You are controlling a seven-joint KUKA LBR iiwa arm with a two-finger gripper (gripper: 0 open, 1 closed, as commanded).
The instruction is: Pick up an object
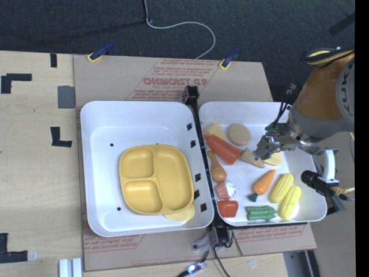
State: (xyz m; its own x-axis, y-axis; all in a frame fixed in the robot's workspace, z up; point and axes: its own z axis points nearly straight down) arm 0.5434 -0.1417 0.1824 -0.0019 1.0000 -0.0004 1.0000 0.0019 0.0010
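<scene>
Cheese wedge [251, 158]: pale tan toy, lying in the right bin [308, 215], about mid-bin, just left of and below the gripper [267, 147]. Long axis running from far-left to near-right, narrow end seemingly toward the left, close to the red pepper [224, 149]. Touching or nearly touching a yellow piece [275, 160] on its right; hard to tell which.

Gripper hanging low over the wedge's right end. Cannot tell how wide it stands, being dark and seen from above.

Writing: red print on the cardboard sheet [115, 77] under both bins, large line apparently "CHEMCAST GP" [173, 81]; smaller lines around it too fine to read. No readable labels on the toys.

Elsewhere in the right bin: round tan bun [238, 134] far of the wedge; carrot [264, 181] near of it, green tip toward near-left; two corn cobs [286, 194] side by side to the right of the carrot; green piece [260, 213] by the near wall.

Left bin [98, 154]: yellow divided plate [155, 178].
</scene>
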